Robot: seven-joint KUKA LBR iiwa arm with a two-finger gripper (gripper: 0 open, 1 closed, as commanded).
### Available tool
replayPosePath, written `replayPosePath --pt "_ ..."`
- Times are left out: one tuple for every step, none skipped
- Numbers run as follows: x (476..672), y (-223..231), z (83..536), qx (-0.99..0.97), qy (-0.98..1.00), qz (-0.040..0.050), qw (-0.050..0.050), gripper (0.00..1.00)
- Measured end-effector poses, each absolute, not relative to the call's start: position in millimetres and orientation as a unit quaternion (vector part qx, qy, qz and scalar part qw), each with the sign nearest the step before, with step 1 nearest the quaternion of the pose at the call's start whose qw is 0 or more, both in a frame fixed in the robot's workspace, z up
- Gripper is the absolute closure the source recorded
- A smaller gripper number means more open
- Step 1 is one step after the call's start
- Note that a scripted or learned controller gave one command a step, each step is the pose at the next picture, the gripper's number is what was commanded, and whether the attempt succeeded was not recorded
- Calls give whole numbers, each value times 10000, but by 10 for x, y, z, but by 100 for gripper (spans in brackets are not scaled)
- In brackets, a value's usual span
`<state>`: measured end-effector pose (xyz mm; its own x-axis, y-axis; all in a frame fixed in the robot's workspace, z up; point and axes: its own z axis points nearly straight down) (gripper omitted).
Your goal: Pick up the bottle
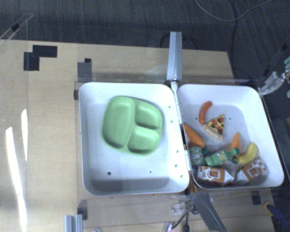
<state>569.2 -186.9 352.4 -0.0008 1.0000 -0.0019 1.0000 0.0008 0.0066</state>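
The bottle (222, 157) is small and green with a label. It lies on its side near the front of the right bin (261, 105), between a green can (196, 155) and a banana (248, 153). My gripper (280, 79) shows as a pale grey shape at the far right edge. It is outside the right bin's back right corner, well apart from the bottle, with nothing visibly in it.
The right bin also holds a sausage (205, 111), a pizza slice (215, 126), a carrot (194, 135), a small orange piece (236, 140) and two cartons (214, 175) (254, 169). A green divided plate (132, 124) lies in the left bin (94, 168). A metal post (174, 57) stands behind the divider.
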Motion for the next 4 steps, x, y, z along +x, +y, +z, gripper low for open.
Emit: replayPosePath --pt "4945 -1932 2747 6953 7187 11 21 0" --pt "5018 -2055 3822 7237 6901 20 39 0" --pt "5120 -1813 3031 7140 7001 12 23 0" --pt "5119 -1814 3031 7141 7001 13 23 0"
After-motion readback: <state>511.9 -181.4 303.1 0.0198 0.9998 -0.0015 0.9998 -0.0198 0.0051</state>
